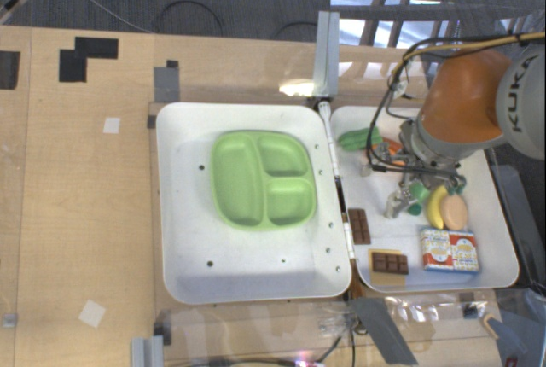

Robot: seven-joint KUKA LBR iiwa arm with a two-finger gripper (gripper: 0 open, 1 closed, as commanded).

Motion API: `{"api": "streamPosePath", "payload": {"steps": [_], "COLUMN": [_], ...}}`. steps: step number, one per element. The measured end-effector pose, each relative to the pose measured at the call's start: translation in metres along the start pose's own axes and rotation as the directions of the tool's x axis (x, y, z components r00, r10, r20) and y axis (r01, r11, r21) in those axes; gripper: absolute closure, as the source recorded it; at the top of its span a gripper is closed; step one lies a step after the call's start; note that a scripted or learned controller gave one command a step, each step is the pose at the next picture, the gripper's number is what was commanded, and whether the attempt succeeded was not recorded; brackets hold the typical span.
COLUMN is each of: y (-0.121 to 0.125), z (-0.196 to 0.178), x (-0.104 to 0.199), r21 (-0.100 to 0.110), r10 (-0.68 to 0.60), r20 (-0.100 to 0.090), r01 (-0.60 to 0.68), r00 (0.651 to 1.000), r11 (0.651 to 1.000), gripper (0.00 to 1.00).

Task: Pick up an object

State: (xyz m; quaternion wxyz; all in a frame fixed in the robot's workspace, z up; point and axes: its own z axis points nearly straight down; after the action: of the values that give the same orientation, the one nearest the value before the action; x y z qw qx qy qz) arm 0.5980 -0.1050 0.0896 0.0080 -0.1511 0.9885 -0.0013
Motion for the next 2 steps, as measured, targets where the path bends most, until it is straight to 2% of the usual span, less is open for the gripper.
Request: {"api": "streamPosePath", "payload": {"steps": [1, 2], "y": [-0.012, 0.020], "z": [-0.002, 0.000], "x": [0.048, -0.012], "r21": [0.001, 0.002], "r10": [-0.003, 0.086], "r20": [-0.001, 0.000], "r01": [0.003, -0.086], "r00": [1.000, 0.996], "r11": [1.000, 0.996], "gripper": [0.00, 0.00]}}
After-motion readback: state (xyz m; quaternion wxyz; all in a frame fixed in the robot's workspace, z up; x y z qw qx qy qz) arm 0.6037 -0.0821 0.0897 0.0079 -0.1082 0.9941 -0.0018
